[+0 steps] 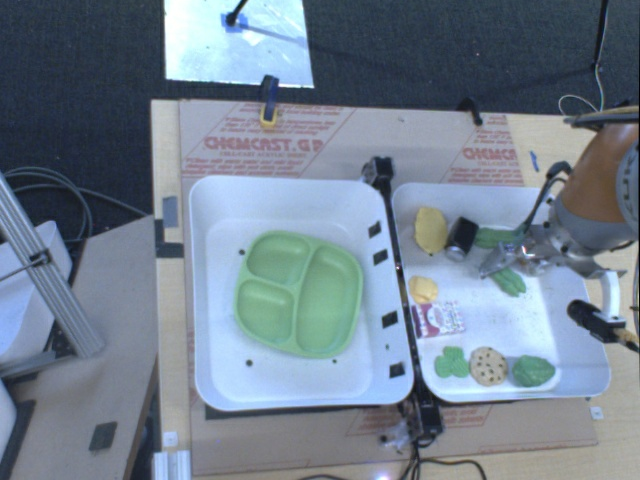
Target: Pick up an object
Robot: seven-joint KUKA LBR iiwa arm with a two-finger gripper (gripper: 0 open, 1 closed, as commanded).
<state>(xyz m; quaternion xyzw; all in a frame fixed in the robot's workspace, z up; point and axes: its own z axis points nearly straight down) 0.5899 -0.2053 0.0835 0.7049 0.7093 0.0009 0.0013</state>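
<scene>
Room: dark carpet all round the bench (330, 133); a shiny metal plate (238, 28) lies on the floor beyond it; a brown protective sheet on the bench reads "CHEMCAST GP" in red, printed more than once
Left bin (215, 218): the larger sight from where I stand; it holds a green divided plate (298, 293) lying flat near its middle; nothing else rests on the plate
Right bin (575, 373): this is where the small things are; all of them lie well apart from the plate
Arm (600, 193): grey with an orange band; it reaches in from the right and bends down over the upper part of the right bin
Gripper (503, 259): low in the right bin, right beside a green leafy piece (510, 282) and near a black can (461, 238); I cannot make out how it stands, nor anything caught in it
Small things: a yellow piece (431, 229) at the top; a smaller yellow bit (424, 289) below it; a red and white packet (438, 319) whose print is too small to read; a green clover-shaped piece (451, 363), a cookie (488, 365) and a green lump (533, 371) along the near edge
Step in hand: to my eye it is the reach down to a target, likely the leafy piece or the can; nothing looks lifted yet
Next move: settling squarely over one item, gripping it, then rising clear without nudging its neighbours
</scene>
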